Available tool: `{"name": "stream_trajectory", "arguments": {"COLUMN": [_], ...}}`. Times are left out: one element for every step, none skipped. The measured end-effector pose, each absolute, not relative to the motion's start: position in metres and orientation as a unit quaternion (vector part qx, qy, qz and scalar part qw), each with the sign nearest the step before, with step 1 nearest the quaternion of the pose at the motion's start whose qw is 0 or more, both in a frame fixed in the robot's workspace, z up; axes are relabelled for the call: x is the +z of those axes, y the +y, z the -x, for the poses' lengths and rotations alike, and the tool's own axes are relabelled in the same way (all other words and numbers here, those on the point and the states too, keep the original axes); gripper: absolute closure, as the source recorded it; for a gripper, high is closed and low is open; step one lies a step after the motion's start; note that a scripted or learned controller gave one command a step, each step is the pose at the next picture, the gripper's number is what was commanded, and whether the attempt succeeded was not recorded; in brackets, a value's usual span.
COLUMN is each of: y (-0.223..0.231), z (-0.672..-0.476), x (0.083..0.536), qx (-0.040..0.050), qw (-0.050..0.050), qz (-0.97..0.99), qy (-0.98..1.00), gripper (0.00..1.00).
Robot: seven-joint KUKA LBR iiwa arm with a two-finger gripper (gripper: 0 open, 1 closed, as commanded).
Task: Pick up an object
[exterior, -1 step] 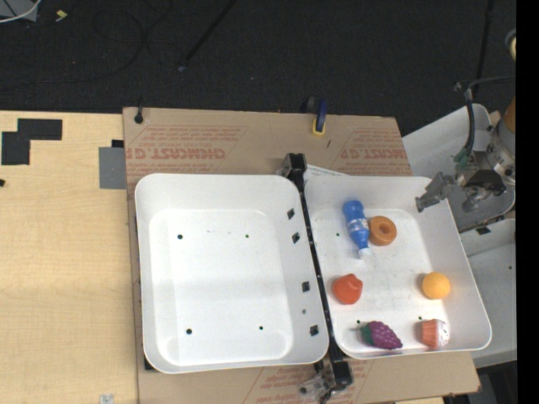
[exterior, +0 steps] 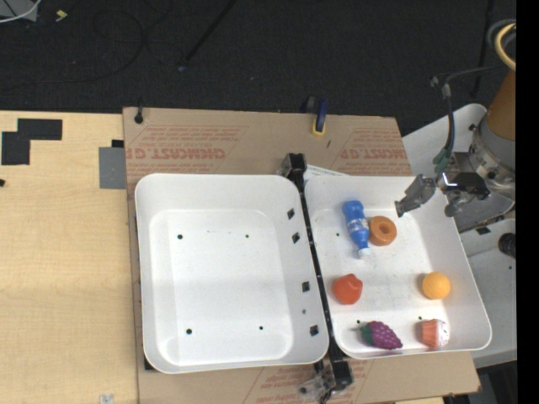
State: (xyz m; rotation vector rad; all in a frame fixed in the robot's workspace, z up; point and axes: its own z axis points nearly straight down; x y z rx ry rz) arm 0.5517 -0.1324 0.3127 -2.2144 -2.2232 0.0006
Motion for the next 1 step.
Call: {"name": "stream_trajectory", "arguments": {"y": [-0.0966], "z": [-0.5455], "x": [0.1701], "qx": [0.0036], "qw": [0.007], "qz": [0.706], "qy": [-0.708], "gripper": [0.00]}}
